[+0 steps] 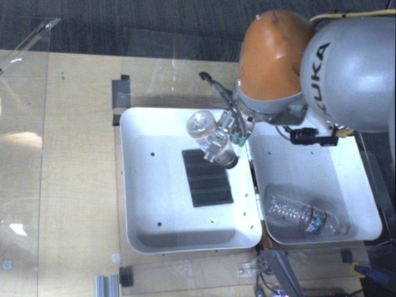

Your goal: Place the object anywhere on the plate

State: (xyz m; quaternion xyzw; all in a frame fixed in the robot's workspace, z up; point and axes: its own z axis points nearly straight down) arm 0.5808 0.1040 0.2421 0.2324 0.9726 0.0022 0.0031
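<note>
The big grey arm (346, 67) reaches in from the right, its orange band (272, 54) bulging over the seam between the two bins. Down its grey flank run the letters "UKA" (the first letter of the maker's name is cut off by the curve of the housing).

Take the dark ridged plate (206, 177) as the landmark: it lies flat on the floor of the left bin (148, 228), tilted a little against the bin's walls. Right at the plate's upper right corner hangs the gripper (223, 142), and pressed against it is a clear plastic bottle (203, 127), its round end facing up toward the camera. The bottle sits above the plate's top edge, and whether it touches the plate I cannot tell. Whether the fingers are spread or closed on the bottle I also cannot tell; the bottle and the wrist hardware blur together there.

To the right of the plate, across the divider, the right bin (365, 228) holds a second clear bottle (303, 215) lying on its side. It carries a label band with green and reddish patches, too small to read.

Beyond the plate to the left, pale wooden surface (62, 166) spreads out under a glassy sheet.
</note>
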